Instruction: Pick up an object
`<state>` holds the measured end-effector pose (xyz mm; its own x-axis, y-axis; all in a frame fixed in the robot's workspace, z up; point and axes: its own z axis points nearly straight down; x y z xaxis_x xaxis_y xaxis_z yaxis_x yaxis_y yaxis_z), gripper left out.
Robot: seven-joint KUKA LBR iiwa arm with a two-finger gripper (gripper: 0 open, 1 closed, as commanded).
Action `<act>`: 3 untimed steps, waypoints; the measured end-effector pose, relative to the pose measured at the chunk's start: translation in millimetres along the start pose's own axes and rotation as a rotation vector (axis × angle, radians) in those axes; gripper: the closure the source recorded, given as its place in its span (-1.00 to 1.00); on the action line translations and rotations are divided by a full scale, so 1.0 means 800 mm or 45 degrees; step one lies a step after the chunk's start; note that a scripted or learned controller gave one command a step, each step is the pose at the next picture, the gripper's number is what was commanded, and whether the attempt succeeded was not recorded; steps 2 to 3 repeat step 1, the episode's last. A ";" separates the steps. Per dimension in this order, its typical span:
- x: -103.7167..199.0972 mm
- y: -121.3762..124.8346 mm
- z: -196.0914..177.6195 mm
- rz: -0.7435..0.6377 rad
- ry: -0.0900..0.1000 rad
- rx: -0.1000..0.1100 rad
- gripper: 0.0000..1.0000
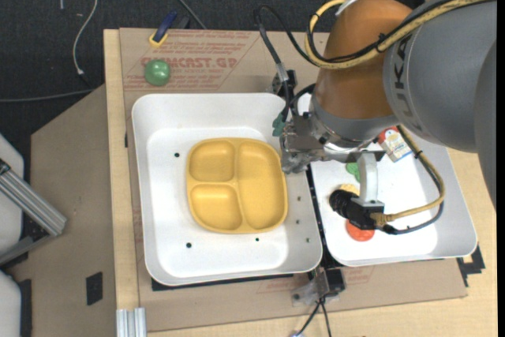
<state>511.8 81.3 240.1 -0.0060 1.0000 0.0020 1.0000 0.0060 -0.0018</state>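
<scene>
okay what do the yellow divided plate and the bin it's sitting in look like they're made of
Yellow divided plate: looks like moulded plastic with a matte to slightly satin finish; even colour, soft rounded dividers, faint sheen.
Left bin: probably thin formed plastic, smooth and a bit glossy, with rounded corners and a rolled rim. It could be coated metal; the look leaves that open.

Red print on the cardboard sheet (213,59) under the bins reads "CAST GR" in part, at about twelve o'clock from the left bin (158,170); its first letters are too faint to make out. On the grey arm link (450,75), at two o'clock, dark letters show partly, likely "KU".
</scene>
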 end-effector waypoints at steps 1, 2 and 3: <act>-0.004 0.000 -0.001 0.006 -0.001 -0.001 -1.00; -0.004 0.000 -0.001 0.006 -0.001 -0.001 -1.00; -0.004 0.000 -0.001 0.006 -0.001 -0.001 -1.00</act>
